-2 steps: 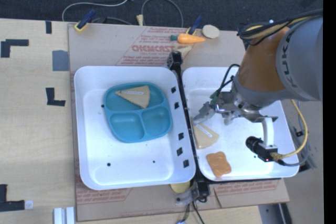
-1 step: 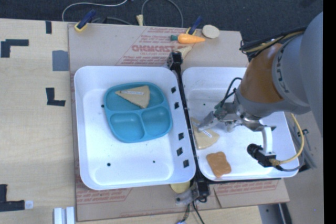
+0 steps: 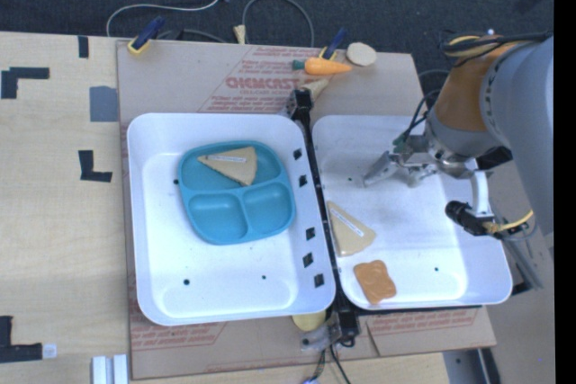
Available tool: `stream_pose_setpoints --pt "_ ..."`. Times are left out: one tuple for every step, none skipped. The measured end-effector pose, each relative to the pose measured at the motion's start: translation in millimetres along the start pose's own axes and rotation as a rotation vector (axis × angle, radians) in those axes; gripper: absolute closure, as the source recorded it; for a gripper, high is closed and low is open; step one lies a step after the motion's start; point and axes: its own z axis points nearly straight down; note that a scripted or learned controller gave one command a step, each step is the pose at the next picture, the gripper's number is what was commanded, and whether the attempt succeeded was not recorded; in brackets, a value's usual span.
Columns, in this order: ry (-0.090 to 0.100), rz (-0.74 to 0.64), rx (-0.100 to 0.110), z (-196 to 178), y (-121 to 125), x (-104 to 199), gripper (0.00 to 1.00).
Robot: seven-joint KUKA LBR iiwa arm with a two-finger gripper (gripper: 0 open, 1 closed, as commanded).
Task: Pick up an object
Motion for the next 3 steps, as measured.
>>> stream_pose_setpoints --pt "0.0 -0.006 -0.001 -1 -18 75 0.0" --pt "0.002 -0.007 -0.004 -105 6 121 0.0" --pt "0.001 0.001 0.009 -99 -44 124 0.0"
